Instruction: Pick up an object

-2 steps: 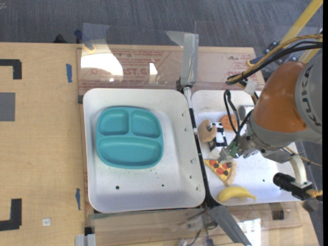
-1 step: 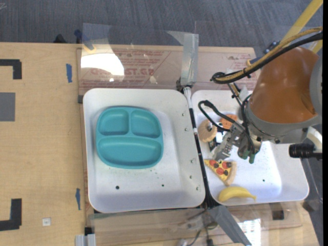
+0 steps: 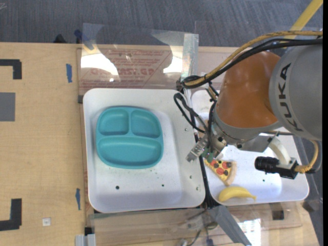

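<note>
The fingers (image 3: 200, 151) are low at the inner edge of the right bin (image 3: 297, 188); their opening I cannot tell. The pizza slice (image 3: 221, 169) lies just beside them, the banana (image 3: 236, 193) a little farther. Nothing looks lifted yet.

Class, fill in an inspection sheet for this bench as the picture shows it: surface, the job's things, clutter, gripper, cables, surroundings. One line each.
Surface: wooden bench bearing two white bins, left bin and right bin.
Job's things: toy pizza slice and banana in the right bin; teal divided plate in the left bin.
Clutter: small dark specks on the left bin's floor.
Gripper: gripper sits over the divide between the bins, beside the pizza slice; finger state hidden.
Cables: black and yellow cables loop off the arm.
Surroundings: grey carpet, blue tape marks.
</note>
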You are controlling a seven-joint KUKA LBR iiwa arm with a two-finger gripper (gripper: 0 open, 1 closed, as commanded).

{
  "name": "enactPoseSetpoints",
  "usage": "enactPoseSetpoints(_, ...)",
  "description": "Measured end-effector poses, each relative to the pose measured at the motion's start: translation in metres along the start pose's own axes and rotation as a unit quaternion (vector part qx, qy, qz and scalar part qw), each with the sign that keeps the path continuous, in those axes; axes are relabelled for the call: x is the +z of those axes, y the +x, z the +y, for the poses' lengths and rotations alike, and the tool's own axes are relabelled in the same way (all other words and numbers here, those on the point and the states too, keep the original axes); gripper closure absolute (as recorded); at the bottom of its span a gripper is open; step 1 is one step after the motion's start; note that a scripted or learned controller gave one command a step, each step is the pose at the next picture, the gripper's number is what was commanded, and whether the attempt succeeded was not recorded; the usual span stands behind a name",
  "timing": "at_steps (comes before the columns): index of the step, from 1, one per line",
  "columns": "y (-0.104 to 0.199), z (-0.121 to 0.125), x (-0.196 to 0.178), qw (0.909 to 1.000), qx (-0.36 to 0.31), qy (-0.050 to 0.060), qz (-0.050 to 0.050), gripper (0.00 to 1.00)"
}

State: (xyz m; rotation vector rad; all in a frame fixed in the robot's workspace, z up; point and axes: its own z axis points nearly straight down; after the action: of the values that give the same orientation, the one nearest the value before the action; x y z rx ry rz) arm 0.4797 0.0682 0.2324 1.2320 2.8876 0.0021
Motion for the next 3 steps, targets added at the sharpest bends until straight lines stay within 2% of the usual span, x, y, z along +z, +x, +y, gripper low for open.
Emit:
enactPoseSetpoints(1, 0.021, 0.018, 0.045, 0.9180, 0.397, 0.004, 0.001, 1.00)
enactPoseSetpoints(2, 0.027, 0.022, 0.133, 0.8059, 0.592, 0.005, 0.001, 1.00)
enactPoseSetpoints(3, 0.060, 0.056, 0.083, 0.6837, 0.730, 0.002, 0.000, 1.00)
